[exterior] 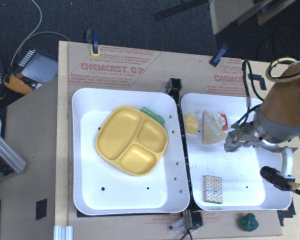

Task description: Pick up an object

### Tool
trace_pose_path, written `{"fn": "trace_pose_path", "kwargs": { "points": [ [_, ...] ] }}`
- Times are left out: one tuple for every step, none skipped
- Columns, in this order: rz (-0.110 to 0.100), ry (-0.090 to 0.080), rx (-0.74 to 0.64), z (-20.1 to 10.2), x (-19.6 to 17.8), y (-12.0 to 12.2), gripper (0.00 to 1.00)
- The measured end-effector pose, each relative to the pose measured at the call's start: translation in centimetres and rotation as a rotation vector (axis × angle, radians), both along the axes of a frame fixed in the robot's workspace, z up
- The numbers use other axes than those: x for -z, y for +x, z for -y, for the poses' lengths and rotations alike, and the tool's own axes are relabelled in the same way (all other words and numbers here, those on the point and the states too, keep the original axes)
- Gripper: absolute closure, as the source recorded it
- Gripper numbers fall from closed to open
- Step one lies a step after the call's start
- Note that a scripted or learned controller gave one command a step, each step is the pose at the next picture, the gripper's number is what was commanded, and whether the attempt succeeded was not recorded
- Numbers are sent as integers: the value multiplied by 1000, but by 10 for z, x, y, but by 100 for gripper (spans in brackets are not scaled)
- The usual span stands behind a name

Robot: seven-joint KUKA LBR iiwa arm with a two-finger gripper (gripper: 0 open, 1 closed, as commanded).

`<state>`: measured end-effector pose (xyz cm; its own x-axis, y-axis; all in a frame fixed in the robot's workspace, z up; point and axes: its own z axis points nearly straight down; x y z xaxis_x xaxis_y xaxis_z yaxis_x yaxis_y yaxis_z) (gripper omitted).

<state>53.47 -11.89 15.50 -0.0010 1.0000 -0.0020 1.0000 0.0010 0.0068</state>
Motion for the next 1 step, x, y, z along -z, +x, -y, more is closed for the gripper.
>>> {"fn": "trace_pose_path", "kwargs": {
  "points": [
    [-1,0,1,8,-49,6,100]
  ]
}}
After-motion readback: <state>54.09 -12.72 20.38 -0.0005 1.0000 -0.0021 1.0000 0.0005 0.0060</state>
